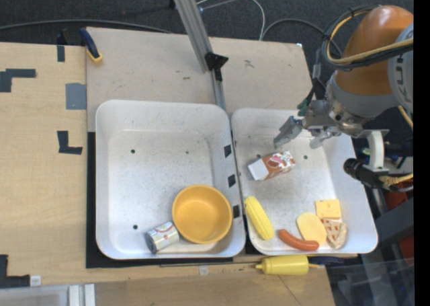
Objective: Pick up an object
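Carton [272, 165] lies just below the open, empty end effector [301, 134].

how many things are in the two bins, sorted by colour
Yellow: 4 - bowl, corn cob, cheese wedge, pale slice
Red or orange: 3 - carton, sausage, pizza slice
Silver: 1 - can
Total: 8
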### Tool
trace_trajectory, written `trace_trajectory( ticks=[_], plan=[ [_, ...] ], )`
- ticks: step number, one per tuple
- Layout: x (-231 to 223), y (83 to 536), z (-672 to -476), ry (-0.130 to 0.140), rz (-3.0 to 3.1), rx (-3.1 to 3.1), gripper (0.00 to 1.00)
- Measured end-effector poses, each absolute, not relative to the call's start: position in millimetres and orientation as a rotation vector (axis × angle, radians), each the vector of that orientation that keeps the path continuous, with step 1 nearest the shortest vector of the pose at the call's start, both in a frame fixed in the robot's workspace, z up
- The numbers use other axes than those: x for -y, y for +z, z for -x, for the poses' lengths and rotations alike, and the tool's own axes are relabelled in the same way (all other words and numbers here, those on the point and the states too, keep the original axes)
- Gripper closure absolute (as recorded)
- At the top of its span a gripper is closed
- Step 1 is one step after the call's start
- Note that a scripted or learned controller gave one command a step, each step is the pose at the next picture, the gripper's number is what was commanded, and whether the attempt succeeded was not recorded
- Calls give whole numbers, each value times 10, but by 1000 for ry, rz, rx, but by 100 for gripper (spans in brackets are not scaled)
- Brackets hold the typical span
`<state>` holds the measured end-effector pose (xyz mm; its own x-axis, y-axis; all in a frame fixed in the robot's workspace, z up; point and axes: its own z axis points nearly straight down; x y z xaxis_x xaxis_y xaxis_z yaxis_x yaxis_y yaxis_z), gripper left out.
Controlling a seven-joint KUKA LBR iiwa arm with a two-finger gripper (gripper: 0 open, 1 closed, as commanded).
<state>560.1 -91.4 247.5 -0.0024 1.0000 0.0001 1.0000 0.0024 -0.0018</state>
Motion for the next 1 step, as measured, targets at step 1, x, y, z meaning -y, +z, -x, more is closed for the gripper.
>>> trace_trajectory(
  ticks=[1],
  plan=[
    [915,2476,-5601,2,2218,2223,0]
  ],
)
